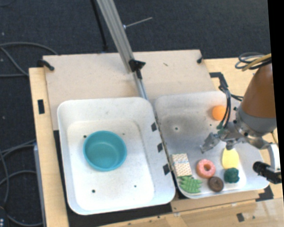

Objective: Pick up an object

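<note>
The gripper (213, 141) hangs over the right bin (181, 115); I cannot tell its state. Near it lie an orange ball (219, 112), yellow piece (229, 158), pink doughnut (205, 168). The teal bowl (105, 150) sits well apart.

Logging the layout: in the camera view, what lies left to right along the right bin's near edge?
Patterned block → green leafy piece → pink donut → brown donut → dark green piece.

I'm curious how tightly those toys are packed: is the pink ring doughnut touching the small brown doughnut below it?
Apart. The camera view shows a thin strip of white bin floor between the pink ring doughnut and the small brown doughnut.
</note>
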{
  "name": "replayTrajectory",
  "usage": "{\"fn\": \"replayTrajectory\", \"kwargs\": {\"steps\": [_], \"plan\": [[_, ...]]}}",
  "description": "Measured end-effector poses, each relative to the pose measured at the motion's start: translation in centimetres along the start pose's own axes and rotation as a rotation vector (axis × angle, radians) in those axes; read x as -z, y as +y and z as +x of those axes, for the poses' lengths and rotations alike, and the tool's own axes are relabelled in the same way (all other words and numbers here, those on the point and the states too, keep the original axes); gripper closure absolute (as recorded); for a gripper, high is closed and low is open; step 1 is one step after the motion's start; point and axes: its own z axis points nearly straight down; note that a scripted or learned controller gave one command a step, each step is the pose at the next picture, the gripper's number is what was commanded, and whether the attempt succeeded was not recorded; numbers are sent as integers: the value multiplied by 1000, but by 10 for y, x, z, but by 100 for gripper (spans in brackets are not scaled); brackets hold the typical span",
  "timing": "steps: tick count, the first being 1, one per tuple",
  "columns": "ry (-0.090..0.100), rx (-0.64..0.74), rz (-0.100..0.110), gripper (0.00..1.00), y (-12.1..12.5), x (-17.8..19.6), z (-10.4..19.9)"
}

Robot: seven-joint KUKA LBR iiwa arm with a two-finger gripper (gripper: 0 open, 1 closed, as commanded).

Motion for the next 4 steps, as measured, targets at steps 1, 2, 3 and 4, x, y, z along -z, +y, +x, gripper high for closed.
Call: {"fn": "replayTrajectory", "kwargs": {"steps": [1, 2, 3, 4], "plan": [[-1, -1, -1, 0, -7, -45, -5], [-2, -1, -5, 0, -7, -74, -7], [0, -4, -10, 100, -5, -62, -7], [-1, 4, -14, 100, -5, 2, -5]]}}
